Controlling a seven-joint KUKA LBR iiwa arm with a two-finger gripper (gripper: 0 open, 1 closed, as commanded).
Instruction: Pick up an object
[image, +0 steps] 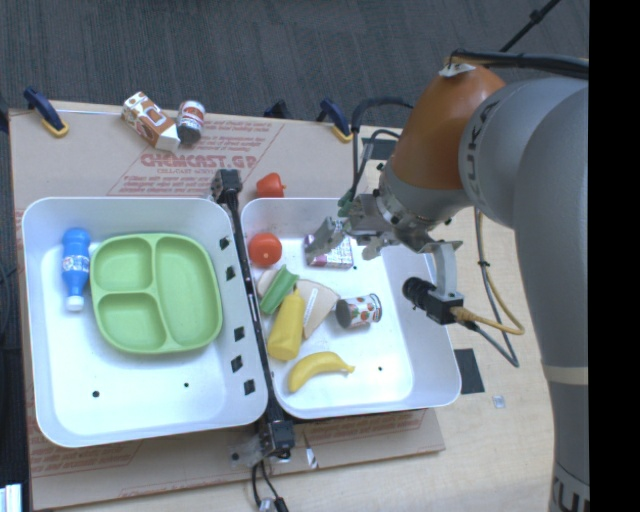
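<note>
Grey gripper (338, 236): hovered low in right bin (425, 370), finger state impossible to tell.
Small packet (331, 259): lay directly beneath.
Tomato (265, 249): sat just left.
Can (359, 311), banana (317, 369): rested nearer camera.

Light: I see bright, even overhead illumination.
Glare: mild sheen on the white bins (60, 400).
Shadows: soft, short, beneath the arm (520, 150).
Focus: I find the small objects slightly soft.
</note>
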